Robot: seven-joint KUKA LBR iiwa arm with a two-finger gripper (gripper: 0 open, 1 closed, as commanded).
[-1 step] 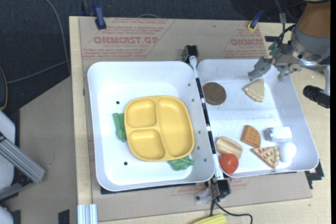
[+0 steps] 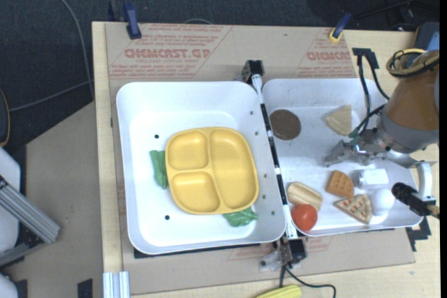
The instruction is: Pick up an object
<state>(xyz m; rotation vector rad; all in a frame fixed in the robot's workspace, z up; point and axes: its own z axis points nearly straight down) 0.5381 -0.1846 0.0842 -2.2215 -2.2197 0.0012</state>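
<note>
My gripper (image 2: 340, 150) is low in the right bin (image 2: 307, 91), reaching in from the right on the grey arm with its orange band (image 2: 413, 102). It hangs over bare bin floor, just above an orange waffle square (image 2: 341, 184) and below a beige wedge (image 2: 340, 120). A brown round patty (image 2: 285, 124) lies to its left. Along the bin's front lie a hot dog bun (image 2: 304, 194), a red tomato (image 2: 304, 217), a pizza slice (image 2: 355, 207) and white pieces (image 2: 377, 178). I see nothing held in the gripper.
The left bin (image 2: 140, 108) holds a yellow divided plate (image 2: 209, 169) with green lettuce pieces at its left edge (image 2: 159, 168) and front (image 2: 241, 218). A black divider rail (image 2: 269, 143) runs between the bins. Cables (image 2: 367, 77) hang beside the arm.
</note>
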